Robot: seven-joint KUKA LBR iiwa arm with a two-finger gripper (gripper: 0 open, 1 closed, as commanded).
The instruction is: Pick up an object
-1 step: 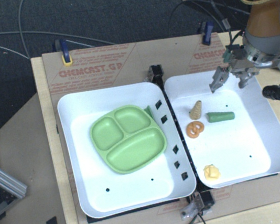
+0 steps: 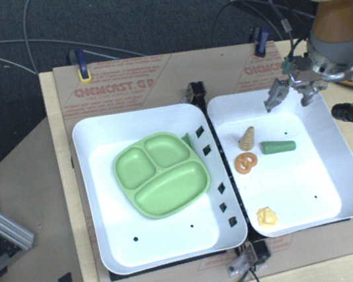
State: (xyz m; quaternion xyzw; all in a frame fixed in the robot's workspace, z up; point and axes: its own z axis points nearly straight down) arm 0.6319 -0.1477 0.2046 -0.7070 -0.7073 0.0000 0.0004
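Lying flat in the right bin (image 2: 338, 143), a smooth green cylinder (image 2: 278, 147); gripper (image 2: 288, 97) hovers nearby, jaws spread wide.

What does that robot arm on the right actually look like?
The arm is a thick rounded tube, orange higher up and grey nearer the wrist. At its tip sits a small metal gripper with two thin dark fingers. A yellowish cable loops near its top.

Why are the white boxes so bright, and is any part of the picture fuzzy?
In the camera view, overhead light glares off the white bins, washing out their floors; the gripper and arm look slightly blurred; the green plate and small toys stay fairly sharp with faint shadows.
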